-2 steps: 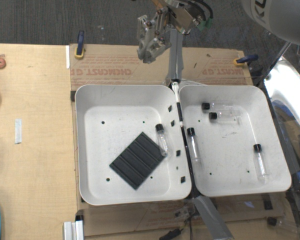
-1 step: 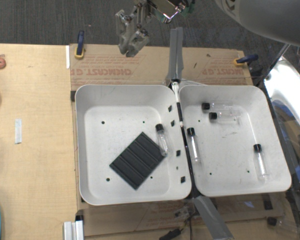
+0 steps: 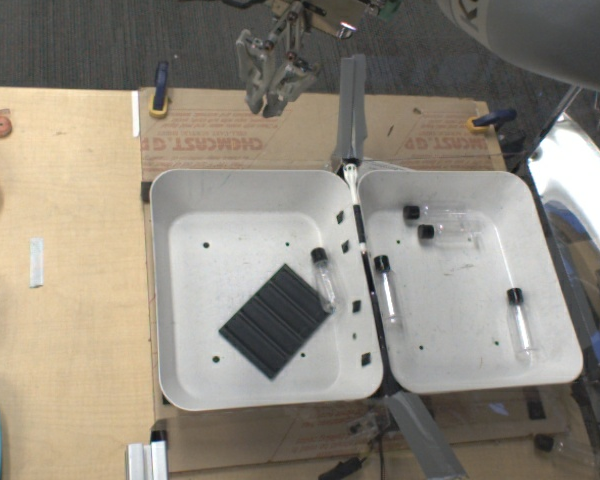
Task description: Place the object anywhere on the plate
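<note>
A clear vial [image 3: 323,279] with a black cap lies in the left bin [image 3: 180,298], its lower end resting on the upper right edge of the dark ribbed plate [image 3: 277,320]. Its long axis runs nearly up and down the view, cap at the far end, body tilting slightly rightward toward the near side. The plate sits as a diamond, corners pointing toward the bin's walls. The gripper [image 3: 272,68] hangs high beyond the far rim of the left bin, well apart from the vial, holding nothing; how wide it stands cannot be told. Four more capped vials lie in the right bin [image 3: 550,268].
</note>
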`<action>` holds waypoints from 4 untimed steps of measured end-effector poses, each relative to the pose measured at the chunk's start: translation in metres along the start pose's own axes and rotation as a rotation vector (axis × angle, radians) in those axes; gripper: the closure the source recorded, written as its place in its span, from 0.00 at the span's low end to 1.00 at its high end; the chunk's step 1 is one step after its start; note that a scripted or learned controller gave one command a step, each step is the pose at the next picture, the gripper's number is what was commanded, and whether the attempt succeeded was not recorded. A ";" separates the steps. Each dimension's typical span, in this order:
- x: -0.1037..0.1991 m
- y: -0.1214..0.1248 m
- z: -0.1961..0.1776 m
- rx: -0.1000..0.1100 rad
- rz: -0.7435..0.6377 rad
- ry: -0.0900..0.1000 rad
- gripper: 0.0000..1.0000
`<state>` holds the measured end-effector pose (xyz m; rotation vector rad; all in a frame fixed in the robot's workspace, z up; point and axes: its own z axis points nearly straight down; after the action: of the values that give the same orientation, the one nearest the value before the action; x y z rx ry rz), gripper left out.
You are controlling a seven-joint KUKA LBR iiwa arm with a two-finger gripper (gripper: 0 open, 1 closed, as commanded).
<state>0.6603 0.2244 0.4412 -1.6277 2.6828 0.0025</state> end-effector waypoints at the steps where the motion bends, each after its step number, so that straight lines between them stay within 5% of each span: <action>1: 0.017 -0.009 0.021 -0.001 -0.362 0.000 1.00; 2: 0.009 -0.005 0.000 -0.001 -0.622 -0.002 1.00; 3: 0.091 -0.047 0.000 -0.004 -1.101 -0.001 1.00; 4: 0.039 -0.020 0.001 -0.004 -1.398 -0.003 1.00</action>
<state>0.6598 0.1804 0.4405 -2.9720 1.0055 0.0050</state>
